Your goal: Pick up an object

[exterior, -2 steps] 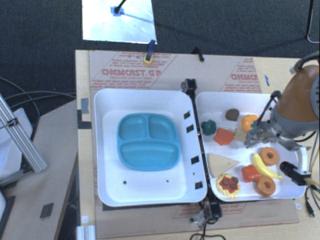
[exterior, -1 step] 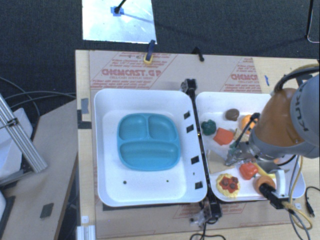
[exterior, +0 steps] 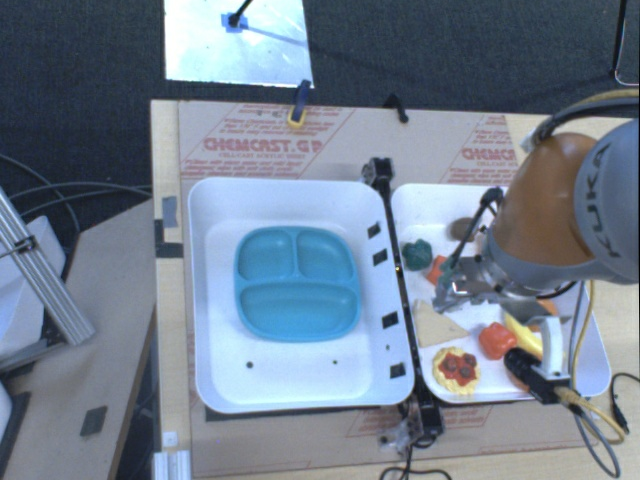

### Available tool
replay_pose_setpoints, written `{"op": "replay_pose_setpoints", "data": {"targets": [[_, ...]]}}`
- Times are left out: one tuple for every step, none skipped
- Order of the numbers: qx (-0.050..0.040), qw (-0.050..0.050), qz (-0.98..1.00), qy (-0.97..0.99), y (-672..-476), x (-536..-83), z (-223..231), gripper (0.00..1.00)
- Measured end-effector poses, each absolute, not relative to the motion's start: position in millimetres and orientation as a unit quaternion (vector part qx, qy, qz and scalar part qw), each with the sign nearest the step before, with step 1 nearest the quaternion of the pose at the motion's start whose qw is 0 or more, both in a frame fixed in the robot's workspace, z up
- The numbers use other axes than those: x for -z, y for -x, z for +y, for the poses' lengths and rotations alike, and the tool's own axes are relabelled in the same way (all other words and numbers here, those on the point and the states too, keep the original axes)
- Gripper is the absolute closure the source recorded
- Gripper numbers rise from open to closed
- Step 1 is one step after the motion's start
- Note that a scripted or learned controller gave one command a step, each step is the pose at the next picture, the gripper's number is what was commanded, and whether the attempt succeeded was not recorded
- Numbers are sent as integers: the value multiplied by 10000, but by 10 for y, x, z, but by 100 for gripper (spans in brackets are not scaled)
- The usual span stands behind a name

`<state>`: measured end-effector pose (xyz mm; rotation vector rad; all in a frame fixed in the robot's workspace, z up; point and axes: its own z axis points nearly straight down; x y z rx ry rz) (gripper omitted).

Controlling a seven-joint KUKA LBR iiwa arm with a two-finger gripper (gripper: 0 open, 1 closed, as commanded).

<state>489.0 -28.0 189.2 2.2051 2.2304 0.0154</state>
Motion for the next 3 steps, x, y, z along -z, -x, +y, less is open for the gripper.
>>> {"op": "replay_pose_setpoints", "data": {"targets": [[-15, 4, 7102, -7040, -4872, -1844, 106, 100], [-26, 14, 7099, -7043, -5004, -2253, 439, 100], [-2, -13, 7100, -7042, -5080, -1978, 934, 100]]}}
